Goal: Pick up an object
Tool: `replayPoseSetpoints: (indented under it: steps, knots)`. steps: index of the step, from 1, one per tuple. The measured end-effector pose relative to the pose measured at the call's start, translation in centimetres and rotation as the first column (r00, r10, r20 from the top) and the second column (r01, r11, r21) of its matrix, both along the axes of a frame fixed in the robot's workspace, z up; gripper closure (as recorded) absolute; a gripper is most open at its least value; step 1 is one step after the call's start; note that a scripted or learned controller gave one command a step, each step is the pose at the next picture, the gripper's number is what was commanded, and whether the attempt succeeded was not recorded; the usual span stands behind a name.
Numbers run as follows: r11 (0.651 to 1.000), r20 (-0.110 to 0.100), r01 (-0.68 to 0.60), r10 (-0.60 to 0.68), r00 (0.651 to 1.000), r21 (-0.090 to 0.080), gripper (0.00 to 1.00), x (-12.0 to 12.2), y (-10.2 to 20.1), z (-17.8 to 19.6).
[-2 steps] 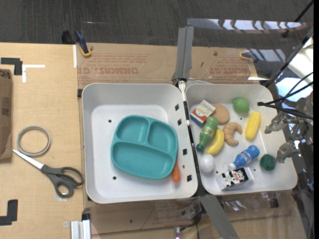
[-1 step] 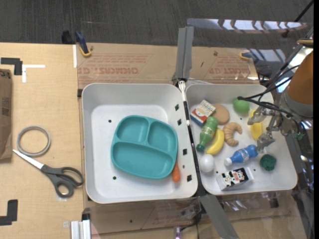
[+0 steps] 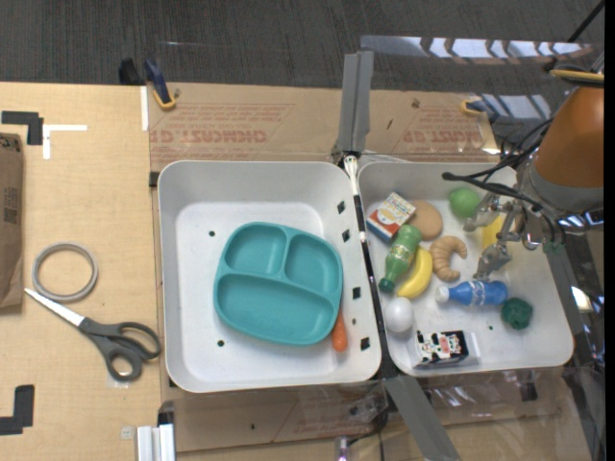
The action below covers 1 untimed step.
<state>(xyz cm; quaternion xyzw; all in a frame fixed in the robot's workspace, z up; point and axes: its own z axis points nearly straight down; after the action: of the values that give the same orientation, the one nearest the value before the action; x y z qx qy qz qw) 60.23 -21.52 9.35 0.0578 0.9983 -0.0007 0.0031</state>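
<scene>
Crowded right bin; open floor around teal tray in left bin.

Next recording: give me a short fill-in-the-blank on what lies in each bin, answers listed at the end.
1. The teal divided plate lies in the ____ bin.
2. The small orange carrot lies beside the plate's lower ____ edge.
3. The yellow banana touches the ____ bottle.
4. The gripper hangs over the right bin, just above the ____ bottle.

Missing words: left; right; green; blue
</scene>
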Motion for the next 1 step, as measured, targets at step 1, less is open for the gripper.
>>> replayPoseSetpoints:
  steps: [1]
  knots:
    - [0.992, 0.000, 0.126, -0.126, 0.992, 0.001, 0.00, 2.93, 3.87, -0.01]
